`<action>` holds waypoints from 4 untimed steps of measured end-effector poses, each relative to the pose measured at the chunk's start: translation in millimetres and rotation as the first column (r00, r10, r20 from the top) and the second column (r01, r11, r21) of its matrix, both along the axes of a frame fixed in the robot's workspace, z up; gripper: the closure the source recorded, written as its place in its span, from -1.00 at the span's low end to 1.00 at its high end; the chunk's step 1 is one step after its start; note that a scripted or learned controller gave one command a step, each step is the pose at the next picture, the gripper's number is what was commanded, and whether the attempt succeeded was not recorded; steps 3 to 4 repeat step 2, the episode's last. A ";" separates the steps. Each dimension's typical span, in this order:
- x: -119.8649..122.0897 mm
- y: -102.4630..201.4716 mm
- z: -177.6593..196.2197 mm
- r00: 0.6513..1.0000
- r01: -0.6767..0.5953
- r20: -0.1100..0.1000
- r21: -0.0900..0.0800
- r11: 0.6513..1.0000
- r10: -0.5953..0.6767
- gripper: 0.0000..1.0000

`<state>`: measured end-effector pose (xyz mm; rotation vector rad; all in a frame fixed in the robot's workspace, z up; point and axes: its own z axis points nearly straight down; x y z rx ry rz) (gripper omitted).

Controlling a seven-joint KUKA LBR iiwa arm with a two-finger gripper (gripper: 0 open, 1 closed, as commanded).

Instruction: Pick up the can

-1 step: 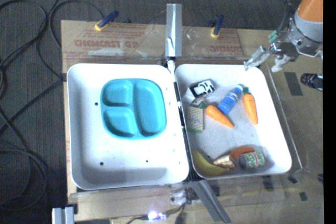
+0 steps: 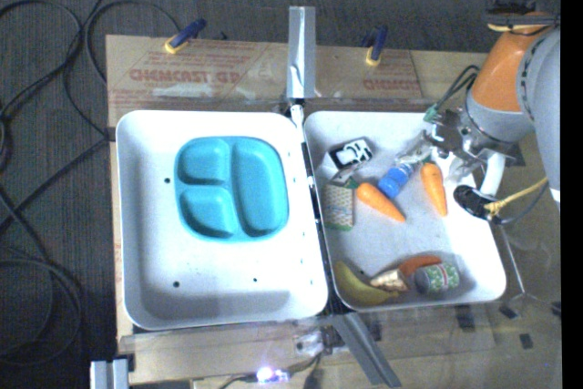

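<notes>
Gripper (image 2: 435,144) at right bin (image 2: 496,287) upper-right rim, opening unclear; can (image 2: 438,278) near lower-right wall, open floor mid-bin.

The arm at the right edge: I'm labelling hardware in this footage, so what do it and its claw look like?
The arm has a rounded pale grey body with a broad orange band above the wrist. Below that sits a cluster of dark and metallic parts leading to the claw. A yellow cable runs from a black fitting beside a white piece.

"CHEMCAST GP" on cardboard sheet (image 2: 219,77)
</notes>
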<state>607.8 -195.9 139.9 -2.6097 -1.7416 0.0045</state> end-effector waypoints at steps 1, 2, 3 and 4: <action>0.3 1.1 8.6 1.000 -0.002 -0.002 0.000 1.000 0.002 1.00; 0.2 0.9 8.5 1.000 -0.002 -0.003 0.000 1.000 0.002 -1.00; 0.2 0.9 8.5 1.000 -0.002 -0.003 0.000 1.000 0.002 -1.00; 0.2 0.9 8.5 1.000 -0.002 -0.003 0.000 1.000 0.002 -1.00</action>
